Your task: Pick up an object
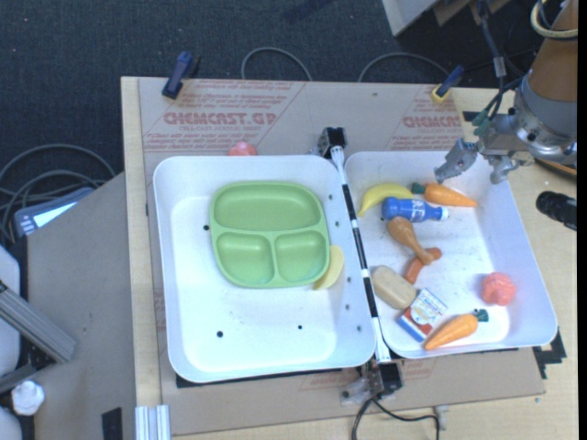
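Overhead slanted view of a bench [138,246] bearing two shallow white bins side by side. The left bin [183,319] holds a green three-compartment plate [269,232], lying flat toward the far side; a pale yellow banana slice [330,269] rests against the plate's right edge, beside the divide between the bins.

The right bin [530,273] holds the toy foods available for picking. At the far end lie a yellow banana [385,193], a blue bottle with a white cap [413,211] just beside it, and an orange carrot [448,195] touching the bottle's far side. A brown drumstick [411,239] lies near the middle. Toward the near end sit a tan bread roll [393,288], a small red-and-white carton [421,314], a second carrot with a green top [453,330] touching the carton, and, by the right wall, a pink fruit-shaped item [499,288].

The arm enters from the upper right, its orange band visible at the frame edge. The gripper [477,161] hangs above the far rim of the right bin, near the far carrot; its two fingers are spread apart with nothing between them.

Two clamps, blue [178,74] and blue-yellow [447,83], sit on the far edge of the board.
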Robot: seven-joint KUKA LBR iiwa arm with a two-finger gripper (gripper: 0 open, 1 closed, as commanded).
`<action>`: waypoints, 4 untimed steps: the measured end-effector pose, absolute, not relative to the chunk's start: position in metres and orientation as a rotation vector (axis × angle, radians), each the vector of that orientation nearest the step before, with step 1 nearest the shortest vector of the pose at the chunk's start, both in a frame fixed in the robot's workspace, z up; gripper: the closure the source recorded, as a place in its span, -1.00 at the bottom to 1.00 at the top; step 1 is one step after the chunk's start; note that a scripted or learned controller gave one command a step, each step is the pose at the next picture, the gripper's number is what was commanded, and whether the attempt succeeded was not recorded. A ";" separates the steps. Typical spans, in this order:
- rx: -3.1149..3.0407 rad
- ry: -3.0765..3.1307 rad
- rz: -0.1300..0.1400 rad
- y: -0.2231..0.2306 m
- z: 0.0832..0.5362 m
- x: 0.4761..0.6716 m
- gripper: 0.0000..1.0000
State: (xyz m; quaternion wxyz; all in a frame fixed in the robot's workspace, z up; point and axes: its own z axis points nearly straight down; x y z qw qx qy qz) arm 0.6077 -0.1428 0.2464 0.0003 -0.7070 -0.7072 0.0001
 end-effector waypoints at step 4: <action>-2.220 -2.223 -0.003 -0.037 0.185 0.547 1.00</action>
